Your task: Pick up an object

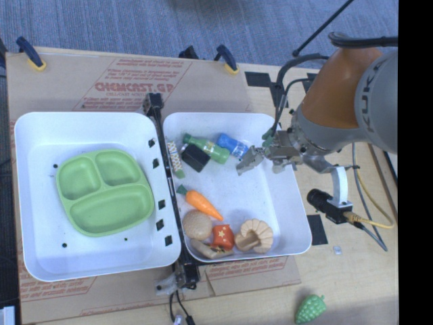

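Note:
My gripper (263, 163) hangs over the upper right part of the right bin (287, 202), open, with nothing between its fingers. Just left of it lie a blue bottle (232, 145), a green bottle (206, 149) and a black block (194, 158). Lower in the bin are an orange carrot (203, 204), a tan round piece (197, 225), a red piece (223, 236) and a beige mushroom-like piece (256, 235).
The left bin (34, 147) holds a green divided plate (105, 191). A striped stick (174, 156) lies along the right bin's left wall. A green bunch of grapes (310, 309) sits on the bench below the bins.

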Controlling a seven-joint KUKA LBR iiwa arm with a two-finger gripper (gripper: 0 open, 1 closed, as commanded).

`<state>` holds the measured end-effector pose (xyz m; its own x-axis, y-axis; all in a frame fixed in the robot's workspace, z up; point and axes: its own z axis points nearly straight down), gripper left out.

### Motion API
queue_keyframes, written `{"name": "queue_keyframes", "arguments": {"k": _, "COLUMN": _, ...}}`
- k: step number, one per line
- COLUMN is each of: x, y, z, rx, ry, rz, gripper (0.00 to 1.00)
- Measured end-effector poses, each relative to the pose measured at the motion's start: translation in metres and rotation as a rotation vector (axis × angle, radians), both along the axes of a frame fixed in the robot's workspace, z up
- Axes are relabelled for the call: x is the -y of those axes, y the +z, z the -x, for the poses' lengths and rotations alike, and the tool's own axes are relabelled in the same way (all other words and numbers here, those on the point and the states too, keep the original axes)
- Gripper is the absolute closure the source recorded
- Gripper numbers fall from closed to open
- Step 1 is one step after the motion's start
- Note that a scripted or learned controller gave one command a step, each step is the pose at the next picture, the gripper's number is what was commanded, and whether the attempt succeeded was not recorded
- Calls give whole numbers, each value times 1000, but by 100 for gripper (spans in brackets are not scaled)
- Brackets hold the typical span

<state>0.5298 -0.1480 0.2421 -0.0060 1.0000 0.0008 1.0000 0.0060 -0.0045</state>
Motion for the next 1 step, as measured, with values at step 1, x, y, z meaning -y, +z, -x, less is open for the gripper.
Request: {"name": "queue_keyframes", "arguments": {"k": 1, "x": -55, "y": -113, "z": 19, "rx": -3, "ry": 2, "rz": -1, "gripper": 0}}
